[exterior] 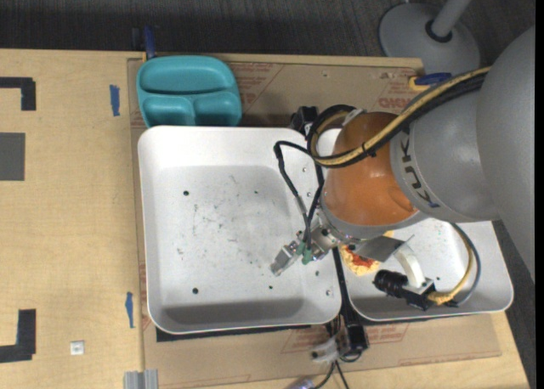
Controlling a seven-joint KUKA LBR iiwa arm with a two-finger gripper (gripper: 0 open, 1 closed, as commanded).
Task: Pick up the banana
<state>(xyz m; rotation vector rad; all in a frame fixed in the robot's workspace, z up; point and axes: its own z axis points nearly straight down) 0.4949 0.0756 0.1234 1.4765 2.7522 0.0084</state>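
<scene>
- Tool (293, 256): low over the left bin (178, 209), near that bin's right wall and close to the floor. You can't tell from this angle whether it is released or clenched. No object shows at its tip.
- My read on why it is there: the slant and low height look like a grasp attempt or a probe. That patch of floor is bare white with scuffs, so you are likely working the wrong bin.
- Banana (364, 262): not clearly visible. A small yellow-and-red patch shows in the right bin (495, 292), just past the shared wall and tucked under the wrist. I judge that to be the banana or part of it, but most of it is hidden, so treat this as unconfirmed.
- Arm (463, 149): reaches in from the right. The orange band (365, 179) sits over the divide between the bins and the body covers most of the right bin. That is why you can't check the target from this view.
- Next move, as I see it: lift clear, shift right across the wall, then descend on the yellow patch.
- Risk: the patch lies tight against the wall, so the tool may strike the rim.
- Teal tray (189, 90): on the worktop (68, 209) behind the left bin, well apart and not involved.
</scene>
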